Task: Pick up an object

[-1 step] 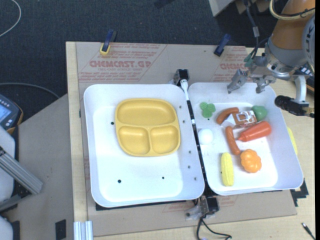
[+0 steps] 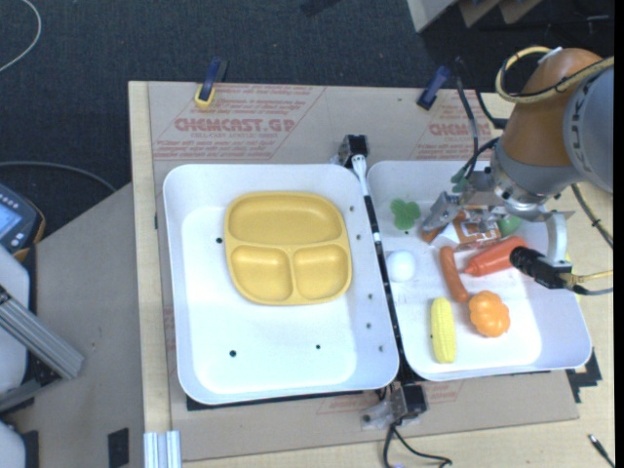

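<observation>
Carrot (image 2: 492,257) just under hand (image 2: 475,224), grip state unclear, corn (image 2: 443,329) near right bin's (image 2: 570,351) front rim

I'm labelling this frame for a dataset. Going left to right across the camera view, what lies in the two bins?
Yellow divided plate → white ball → corn cob → orange pumpkin. The green piece, sausage, carrot and gripper overlap in that order, so I leave them unplaced.

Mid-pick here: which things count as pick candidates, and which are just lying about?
Candidates, right bin:
corn cob
orange pumpkin
sausage
carrot
white ball
green piece
The gripper hangs over them.

Lying about:
yellow divided plate, left bin
clamps
</observation>
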`<state>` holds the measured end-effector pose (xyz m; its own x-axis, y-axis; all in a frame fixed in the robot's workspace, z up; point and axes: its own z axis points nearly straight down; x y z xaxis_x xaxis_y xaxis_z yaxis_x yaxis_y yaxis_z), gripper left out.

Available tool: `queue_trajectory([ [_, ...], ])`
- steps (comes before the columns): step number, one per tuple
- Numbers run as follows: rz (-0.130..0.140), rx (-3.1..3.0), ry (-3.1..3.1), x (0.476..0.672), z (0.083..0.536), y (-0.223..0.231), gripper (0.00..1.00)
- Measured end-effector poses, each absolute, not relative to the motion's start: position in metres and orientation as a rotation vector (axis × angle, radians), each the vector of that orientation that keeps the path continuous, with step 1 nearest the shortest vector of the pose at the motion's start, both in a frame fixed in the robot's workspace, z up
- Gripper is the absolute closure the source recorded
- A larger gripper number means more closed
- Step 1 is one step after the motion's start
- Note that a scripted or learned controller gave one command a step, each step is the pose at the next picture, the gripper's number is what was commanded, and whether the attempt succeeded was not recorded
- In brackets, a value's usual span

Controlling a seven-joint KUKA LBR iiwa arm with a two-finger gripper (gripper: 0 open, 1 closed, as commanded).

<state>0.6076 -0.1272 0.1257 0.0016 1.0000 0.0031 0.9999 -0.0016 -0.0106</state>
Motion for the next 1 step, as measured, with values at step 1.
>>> queue_trajectory([
  [1,0.007,-2.217,-2.213,0.5398,0.1104,-0.115,0.0],
])
